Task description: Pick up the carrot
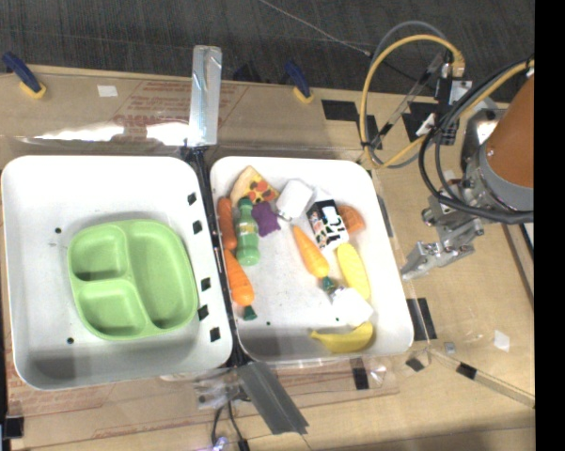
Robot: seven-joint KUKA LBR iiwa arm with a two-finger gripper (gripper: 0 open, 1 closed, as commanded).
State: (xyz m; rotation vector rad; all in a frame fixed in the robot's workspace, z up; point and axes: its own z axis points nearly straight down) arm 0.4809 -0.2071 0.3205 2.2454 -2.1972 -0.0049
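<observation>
Two orange carrots lie in the right bin [387,252]. One carrot [238,282] rests along the bin's left wall with its green end toward the front. The other carrot [310,249] lies near the middle, slanted, between a green bottle [247,235] and a yellow corn cob [353,269]. My gripper [440,248] hangs outside the bin, to the right of its right wall and above the bench, well apart from both carrots. Nothing shows in it.
The right bin also holds a pizza slice [251,188], a purple piece [266,215], a white block [293,198], a black-and-white bottle [327,225], a banana [342,340] and a sausage [226,218]. A green divided plate [132,278] sits in the left bin [28,195]. Cables [395,83] loop at the back right.
</observation>
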